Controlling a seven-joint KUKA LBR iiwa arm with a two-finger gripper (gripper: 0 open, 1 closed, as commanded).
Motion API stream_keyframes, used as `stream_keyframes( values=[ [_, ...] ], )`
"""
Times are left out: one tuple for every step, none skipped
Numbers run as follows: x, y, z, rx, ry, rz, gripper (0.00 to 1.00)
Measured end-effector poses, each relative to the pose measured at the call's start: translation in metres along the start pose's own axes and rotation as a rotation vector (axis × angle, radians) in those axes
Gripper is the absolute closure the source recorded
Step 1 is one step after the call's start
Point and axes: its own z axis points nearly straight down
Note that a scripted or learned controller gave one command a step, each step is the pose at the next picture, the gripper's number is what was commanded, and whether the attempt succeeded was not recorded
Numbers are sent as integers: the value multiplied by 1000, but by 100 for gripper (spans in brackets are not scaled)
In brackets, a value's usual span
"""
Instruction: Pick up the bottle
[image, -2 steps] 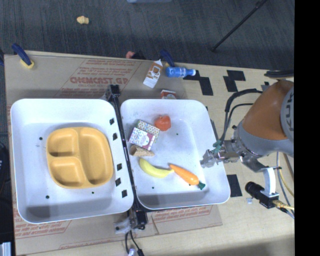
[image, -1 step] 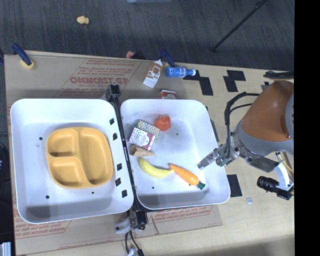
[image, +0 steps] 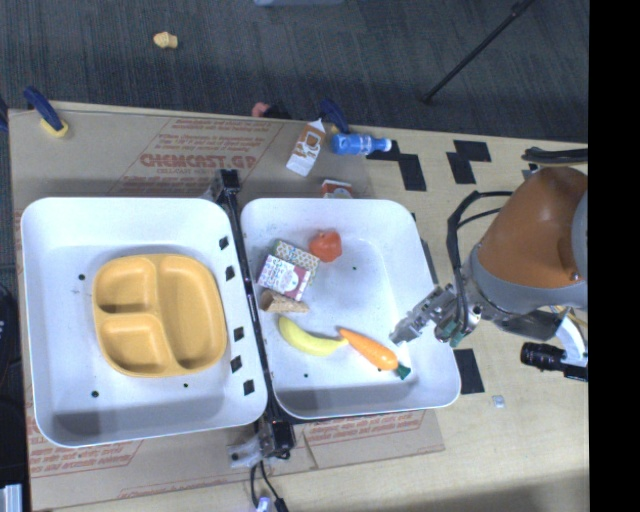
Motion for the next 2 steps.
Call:
stream_keyframes(
  values=[
    [0, 0, 5, -1, -2, 340, 100],
    [-1, 0, -16, -1, -5, -142, 100]
  ],
)
